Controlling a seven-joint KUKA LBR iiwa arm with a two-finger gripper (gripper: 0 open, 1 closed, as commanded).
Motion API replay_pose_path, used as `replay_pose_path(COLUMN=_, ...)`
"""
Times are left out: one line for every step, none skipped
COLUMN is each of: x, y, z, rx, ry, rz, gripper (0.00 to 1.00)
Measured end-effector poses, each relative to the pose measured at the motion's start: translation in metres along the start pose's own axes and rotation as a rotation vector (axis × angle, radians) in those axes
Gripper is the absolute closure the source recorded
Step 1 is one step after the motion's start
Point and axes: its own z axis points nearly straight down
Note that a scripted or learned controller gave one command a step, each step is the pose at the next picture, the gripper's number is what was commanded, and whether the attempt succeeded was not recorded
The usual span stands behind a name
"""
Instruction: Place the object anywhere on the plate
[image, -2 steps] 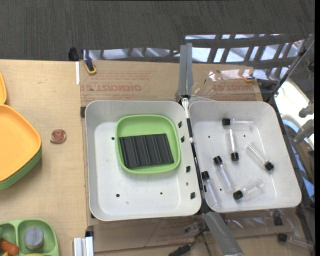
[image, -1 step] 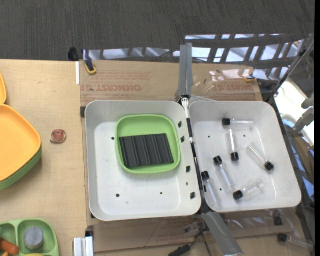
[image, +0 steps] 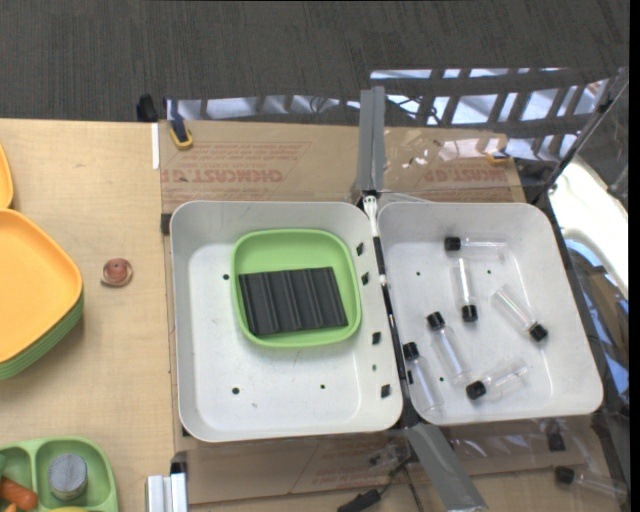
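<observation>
A green square plate (image: 247, 252) lies in the left white bin (image: 290, 395), toward its far side. A dark ribbed rectangular block (image: 292, 300) rests flat on the plate, covering most of its middle. The right white bin (image: 500, 225) holds several clear plastic tubes with black caps (image: 462, 282), scattered loosely across its floor.
Stacked orange plates (image: 35, 290) sit at the left edge of the wooden bench, with a small reddish knob (image: 117, 271) beside them. A green divided tray (image: 55, 475) is at the bottom left. Cardboard (image: 260, 170) lies behind the bins, and metal framing (image: 480, 95) stands at the back right.
</observation>
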Motion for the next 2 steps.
replay_pose_path(x=-0.0435, y=0.0414, z=0.0011, rx=0.0, ry=0.001, rz=0.108, gripper=0.0)
replay_pose_path(x=-0.0507, y=0.0468, z=0.0003, rx=0.0, ry=0.0, rz=0.243, gripper=0.0)
